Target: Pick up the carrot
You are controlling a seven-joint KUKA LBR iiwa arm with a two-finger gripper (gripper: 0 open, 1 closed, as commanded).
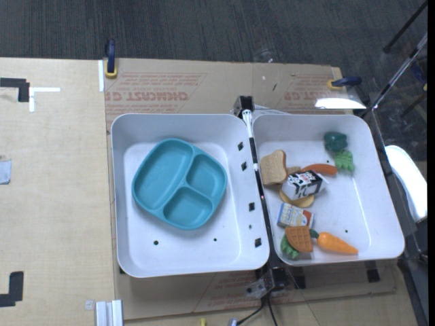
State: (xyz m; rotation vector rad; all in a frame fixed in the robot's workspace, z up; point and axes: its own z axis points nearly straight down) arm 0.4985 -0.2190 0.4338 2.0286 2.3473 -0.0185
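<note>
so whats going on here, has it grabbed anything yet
Nothing is being handled yet. The carrot lies untouched near the front edge of the right bin, next to a waffle piece, with a bread slice, a small carton and other toy foods around. The left bin holds a blue divided plate.

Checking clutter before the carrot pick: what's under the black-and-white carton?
The carton lies on a tan round piece, beside the bread. An orange piece sticks out behind it. What lies directly beneath is hidden.
</note>
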